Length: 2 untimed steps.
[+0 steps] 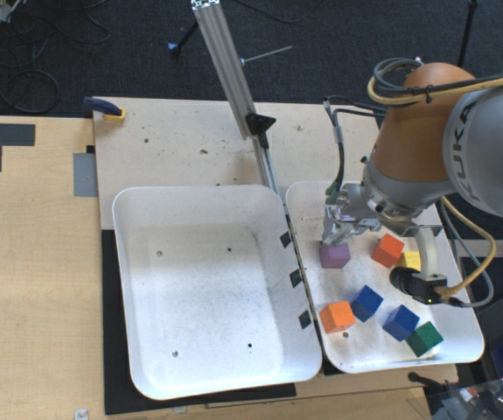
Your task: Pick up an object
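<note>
Camera view: a purple cube (335,255) lies in the right white bin (461,344), near that bin's left wall and toward its far half. The gripper (338,232) stands directly over it, its metal fingers (331,230) reaching down to the cube's top edge; whether they are spread or clenched, and whether they grip the cube, I cannot tell from this angle. Above the gripper rises the arm's orange band (413,138) and grey wrist, entering from the right.

Other blocks share the same bin. An orange cube (388,250) sits to the right of the purple one, with a yellow block (411,260) just beside it. Nearer the camera lie a second orange cube (338,316), a blue cube (366,303) touching or almost touching it, another blue cube (401,321), and a green cube (425,338) just beside that.

The left white bin (137,234) adjoins the right one, black clips along their shared edge. A slanted aluminium rail (227,64) rises behind the bins.
</note>
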Available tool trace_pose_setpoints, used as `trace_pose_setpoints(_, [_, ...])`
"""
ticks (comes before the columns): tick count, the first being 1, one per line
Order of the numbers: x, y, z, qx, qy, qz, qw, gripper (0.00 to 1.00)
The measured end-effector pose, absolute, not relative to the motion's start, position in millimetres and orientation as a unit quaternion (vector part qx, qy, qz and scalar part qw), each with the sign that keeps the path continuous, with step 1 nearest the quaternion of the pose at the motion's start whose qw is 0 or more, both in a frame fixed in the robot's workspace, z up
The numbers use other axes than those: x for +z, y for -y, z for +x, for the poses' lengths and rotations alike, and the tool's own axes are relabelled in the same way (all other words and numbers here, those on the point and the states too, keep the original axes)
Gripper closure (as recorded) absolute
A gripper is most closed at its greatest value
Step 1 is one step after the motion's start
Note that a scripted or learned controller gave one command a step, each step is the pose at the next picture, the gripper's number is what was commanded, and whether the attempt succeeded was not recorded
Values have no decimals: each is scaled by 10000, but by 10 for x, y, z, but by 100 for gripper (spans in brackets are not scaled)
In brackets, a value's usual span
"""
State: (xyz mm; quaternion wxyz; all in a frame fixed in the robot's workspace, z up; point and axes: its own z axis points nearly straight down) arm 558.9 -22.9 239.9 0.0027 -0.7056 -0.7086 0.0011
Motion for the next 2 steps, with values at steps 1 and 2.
trace_pose_setpoints(1, [2455,-291,5572,1,7088,-7054,16,100])
trace_pose_setpoints(2, [2444,-792,5534,8,7086,-7056,19,100])
